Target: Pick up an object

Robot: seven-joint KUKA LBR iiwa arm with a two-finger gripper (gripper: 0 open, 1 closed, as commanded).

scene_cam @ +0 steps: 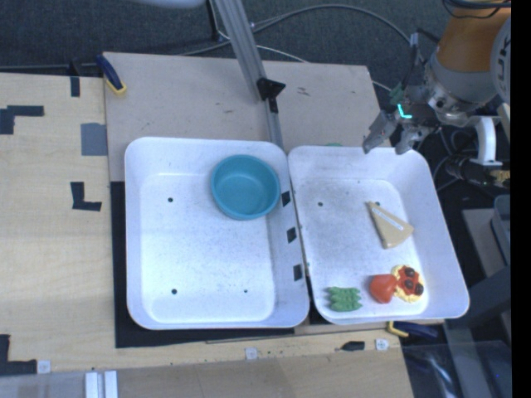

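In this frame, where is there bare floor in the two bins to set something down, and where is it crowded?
Left bin: open everywhere below and left of the blue bowl, which sits at its top right. Right bin: bare along the left side and the top, under the gripper. Crowded at its lower right: tan wedge, red and yellow piece, green piece.

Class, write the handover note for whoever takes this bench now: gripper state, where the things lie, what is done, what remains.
Gripper: fingers open, nothing between them, hanging over the far rim of the right bin.
Right bin: tan wedge in the middle right; red and yellow toy and green toy along the near edge.
Left bin: blue bowl near its far right corner.
Done: nothing picked yet.
Left: choose a thing, probably the wedge as it lies nearest, descend, close, lift.
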